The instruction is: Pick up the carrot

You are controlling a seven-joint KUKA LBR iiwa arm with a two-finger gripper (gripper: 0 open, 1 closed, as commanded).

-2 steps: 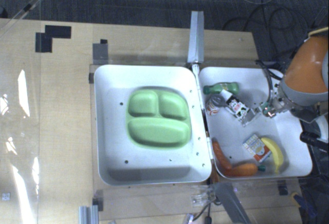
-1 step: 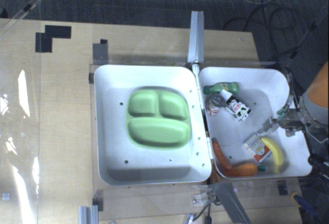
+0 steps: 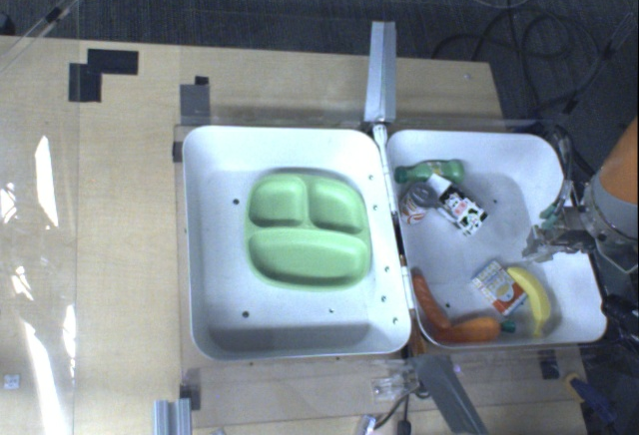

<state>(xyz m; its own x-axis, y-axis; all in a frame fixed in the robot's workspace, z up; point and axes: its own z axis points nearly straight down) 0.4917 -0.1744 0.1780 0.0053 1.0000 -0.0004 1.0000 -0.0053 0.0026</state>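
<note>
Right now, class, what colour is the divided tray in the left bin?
Light green: the divided tray shows plainly in the camera view, against the white left bin.

Even overhead light, soft shadows, glare streaks on bench (image 3: 40,184) (left side), slightly blurry

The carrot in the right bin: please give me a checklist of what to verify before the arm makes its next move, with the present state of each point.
1. Carrot located: ok. It lies along the near wall of the right bin.
2. Carrot top free: ok. Nothing lies over it.
3. Room beside the carrot: not ok. A red sausage-like piece touches its left end, and the banana and a small packet lie close by on the right.
4. Gripper above the carrot: not ok. It is near the right wall, beyond the banana.
5. Jaws open: cannot tell.
6. Gripper holding nothing: cannot tell.
</note>
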